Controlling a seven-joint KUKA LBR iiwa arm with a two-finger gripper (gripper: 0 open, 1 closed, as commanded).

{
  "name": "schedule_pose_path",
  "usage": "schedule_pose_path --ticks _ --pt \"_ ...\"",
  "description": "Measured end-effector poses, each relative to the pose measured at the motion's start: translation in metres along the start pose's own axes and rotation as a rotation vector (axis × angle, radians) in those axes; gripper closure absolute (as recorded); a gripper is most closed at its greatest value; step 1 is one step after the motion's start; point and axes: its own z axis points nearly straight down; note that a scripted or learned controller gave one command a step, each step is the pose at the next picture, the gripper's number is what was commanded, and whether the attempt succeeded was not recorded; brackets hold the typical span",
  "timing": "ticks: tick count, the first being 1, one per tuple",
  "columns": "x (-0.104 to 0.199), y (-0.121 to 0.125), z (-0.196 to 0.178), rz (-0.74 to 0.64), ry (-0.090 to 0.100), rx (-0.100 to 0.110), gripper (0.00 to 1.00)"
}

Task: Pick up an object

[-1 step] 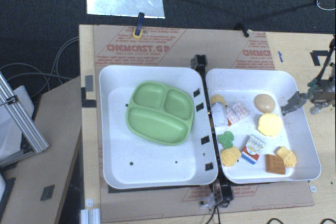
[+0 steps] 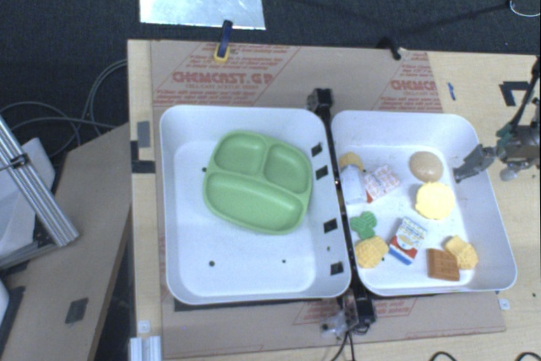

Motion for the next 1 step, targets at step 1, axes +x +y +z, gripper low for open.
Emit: schedule_pose_path --ticks 1 --pt "0.0086 0.0026 0.059 0.001 0.002 0.004 0.0"
